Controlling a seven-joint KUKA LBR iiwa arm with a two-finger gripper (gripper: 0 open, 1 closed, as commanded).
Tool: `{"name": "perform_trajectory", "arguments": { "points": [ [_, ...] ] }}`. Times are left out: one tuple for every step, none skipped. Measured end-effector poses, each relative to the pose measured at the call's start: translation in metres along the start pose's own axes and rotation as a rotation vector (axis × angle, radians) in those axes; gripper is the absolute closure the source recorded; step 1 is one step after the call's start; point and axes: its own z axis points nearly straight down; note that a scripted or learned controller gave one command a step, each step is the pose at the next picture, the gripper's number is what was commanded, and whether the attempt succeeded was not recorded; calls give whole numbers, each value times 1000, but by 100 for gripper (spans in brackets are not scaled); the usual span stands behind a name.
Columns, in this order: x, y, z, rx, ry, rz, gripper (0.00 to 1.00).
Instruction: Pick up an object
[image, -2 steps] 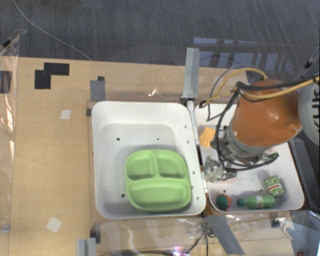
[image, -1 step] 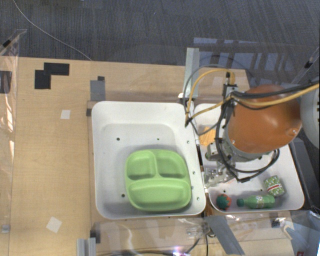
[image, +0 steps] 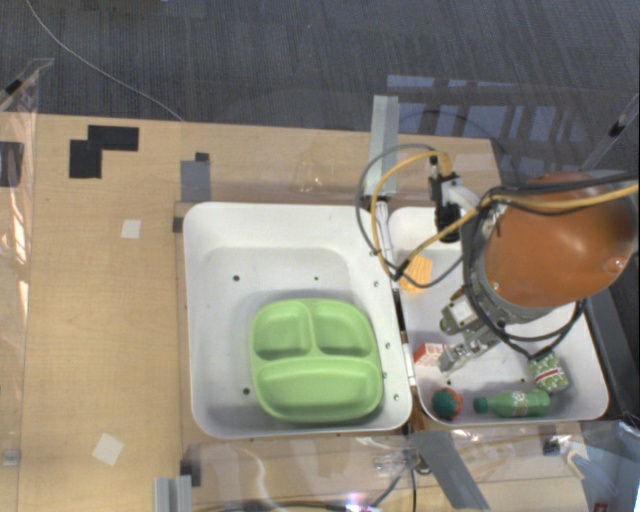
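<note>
Pincer (image: 458, 358) is seen low in right bin (image: 596, 400), under orange wrist band (image: 555, 240); finger state cannot be told, nothing is seen pinched. Small red-white packet (image: 428, 353) lies just beside it, to the left. Green bottle (image: 514, 403) & red-green ball (image: 446, 402) lie along near wall; small can (image: 549, 373) sits nearby. Green divided plate (image: 316, 358) is placed in left bin (image: 225, 235).

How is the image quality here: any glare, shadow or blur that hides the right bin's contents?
Camera view: even lighting, mild softness overall. The arm covers much of the right bin and shades it. Faint sheen on the left bin around the green tray. The green bottle stays legible; the gripper is blurry.
</note>
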Motion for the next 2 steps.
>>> {"name": "perform_trajectory", "arguments": {
  "points": [
    [-15,-7,-6,1,-1,726,100],
    [-52,-18,0,1,-1,15,100]
  ]
}}
